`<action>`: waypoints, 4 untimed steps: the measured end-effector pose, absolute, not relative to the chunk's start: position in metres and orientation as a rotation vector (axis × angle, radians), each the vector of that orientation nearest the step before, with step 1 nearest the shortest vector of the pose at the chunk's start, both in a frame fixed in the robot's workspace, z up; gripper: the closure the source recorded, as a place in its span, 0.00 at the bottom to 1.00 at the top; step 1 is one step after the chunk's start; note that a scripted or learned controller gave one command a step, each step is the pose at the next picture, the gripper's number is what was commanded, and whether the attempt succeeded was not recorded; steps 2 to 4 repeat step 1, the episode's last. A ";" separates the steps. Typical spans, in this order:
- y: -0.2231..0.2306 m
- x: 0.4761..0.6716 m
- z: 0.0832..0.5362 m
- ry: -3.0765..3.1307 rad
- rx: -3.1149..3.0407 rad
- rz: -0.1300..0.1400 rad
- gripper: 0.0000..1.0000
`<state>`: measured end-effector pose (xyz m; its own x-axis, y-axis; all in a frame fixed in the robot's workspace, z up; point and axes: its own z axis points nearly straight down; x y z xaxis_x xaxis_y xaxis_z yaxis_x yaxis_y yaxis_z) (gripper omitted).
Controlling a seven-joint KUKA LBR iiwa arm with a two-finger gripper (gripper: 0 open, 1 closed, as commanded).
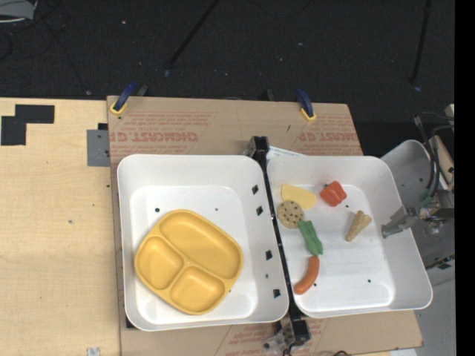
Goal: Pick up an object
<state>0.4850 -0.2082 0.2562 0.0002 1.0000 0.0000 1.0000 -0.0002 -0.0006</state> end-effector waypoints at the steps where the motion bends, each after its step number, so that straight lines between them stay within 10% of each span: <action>1: -0.180 0.478 0.318 -2.226 -2.222 -0.005 0.00; 4: -0.180 0.478 0.318 -2.226 -2.222 -0.005 0.00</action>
